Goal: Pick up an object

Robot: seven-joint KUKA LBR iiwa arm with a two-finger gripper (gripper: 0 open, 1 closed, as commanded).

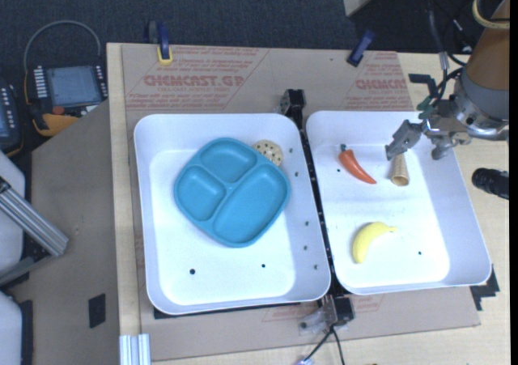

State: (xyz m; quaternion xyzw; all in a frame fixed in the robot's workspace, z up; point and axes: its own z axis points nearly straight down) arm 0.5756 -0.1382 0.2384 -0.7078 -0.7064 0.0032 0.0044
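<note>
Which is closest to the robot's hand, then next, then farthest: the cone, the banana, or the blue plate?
From the hand:
1. Cone, just below it in the right bin.
2. Banana, lower in that bin.
3. Blue plate, across in the left bin.

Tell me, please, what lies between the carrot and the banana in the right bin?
Nothing: in the camera view, only bare white floor of the right bin separates the carrot from the banana.
</note>
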